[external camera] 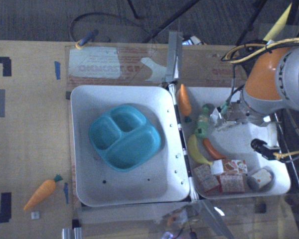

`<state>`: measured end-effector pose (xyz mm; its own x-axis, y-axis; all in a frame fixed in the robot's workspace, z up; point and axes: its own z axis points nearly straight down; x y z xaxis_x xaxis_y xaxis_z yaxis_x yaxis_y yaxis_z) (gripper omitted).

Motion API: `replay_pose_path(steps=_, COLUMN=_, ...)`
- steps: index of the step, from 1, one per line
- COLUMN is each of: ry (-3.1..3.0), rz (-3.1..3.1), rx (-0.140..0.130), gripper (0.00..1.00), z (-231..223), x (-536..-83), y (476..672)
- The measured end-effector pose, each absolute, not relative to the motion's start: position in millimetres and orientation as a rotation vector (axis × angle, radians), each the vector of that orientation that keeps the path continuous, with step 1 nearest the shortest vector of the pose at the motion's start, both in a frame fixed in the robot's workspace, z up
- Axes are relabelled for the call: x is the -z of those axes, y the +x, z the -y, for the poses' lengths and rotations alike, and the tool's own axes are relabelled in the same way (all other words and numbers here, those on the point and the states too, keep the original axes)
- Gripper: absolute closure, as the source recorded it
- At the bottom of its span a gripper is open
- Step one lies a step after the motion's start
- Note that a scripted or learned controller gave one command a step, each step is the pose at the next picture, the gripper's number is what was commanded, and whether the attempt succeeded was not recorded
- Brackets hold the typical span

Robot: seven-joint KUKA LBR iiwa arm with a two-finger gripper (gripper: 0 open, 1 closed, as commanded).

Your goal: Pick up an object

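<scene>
Camera view shows two white bins: the left bin (84, 183) holds one blue divided plate (124, 137); the right bin (284, 180) holds one banana (197, 152), two carrots (184, 99), several small cartons (223, 176). A third carrot (40, 193) lies on the bench. The pincer (220, 118) hangs near a green bottle (204, 118); its spread I cannot tell.

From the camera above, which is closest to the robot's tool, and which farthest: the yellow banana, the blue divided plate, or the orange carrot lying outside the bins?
1. Yellow banana, in the right bin, just below-left of the tool.
2. Blue divided plate, in the left bin.
3. Orange carrot, on the bench at far left, outside the bins.
</scene>
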<state>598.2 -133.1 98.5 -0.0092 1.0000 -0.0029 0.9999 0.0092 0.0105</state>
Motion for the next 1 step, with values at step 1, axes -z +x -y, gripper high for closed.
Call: replay_pose_path(steps=1, ry=2.55, rz=-1.833, rx=0.0, gripper=1.0, z=54.0, x=-220.2, y=604.2)
